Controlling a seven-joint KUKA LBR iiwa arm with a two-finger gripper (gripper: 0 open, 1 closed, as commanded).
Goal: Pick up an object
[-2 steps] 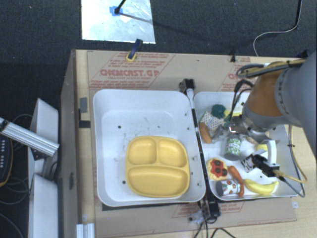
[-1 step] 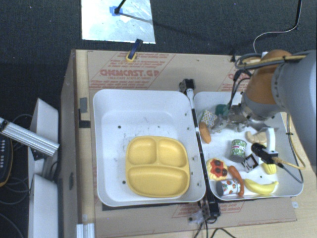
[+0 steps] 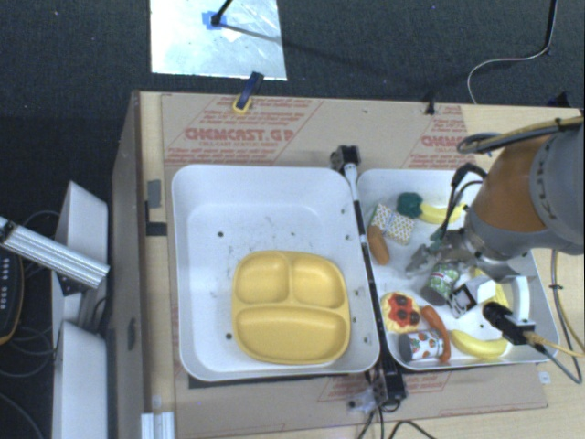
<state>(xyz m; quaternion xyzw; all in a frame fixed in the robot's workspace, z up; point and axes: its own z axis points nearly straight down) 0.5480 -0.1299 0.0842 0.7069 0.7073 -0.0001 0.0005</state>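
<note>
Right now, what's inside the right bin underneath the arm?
In the right bin, a banana, a pizza slice, a hot dog, a small can and a patterned block show. The arm covers the bin's right part, so whatever lies there is hidden.

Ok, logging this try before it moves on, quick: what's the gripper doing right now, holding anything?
Gripper: down in the right bin among the toys; whether it holds anything cannot be told.

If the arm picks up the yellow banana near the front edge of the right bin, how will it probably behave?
The banana looks like a smooth plastic toy, so probably stiff, light and somewhat slippery. Its curved shape may let it rock or turn when pushed. It lies against the bin wall, which could hinder a grasp.
</note>
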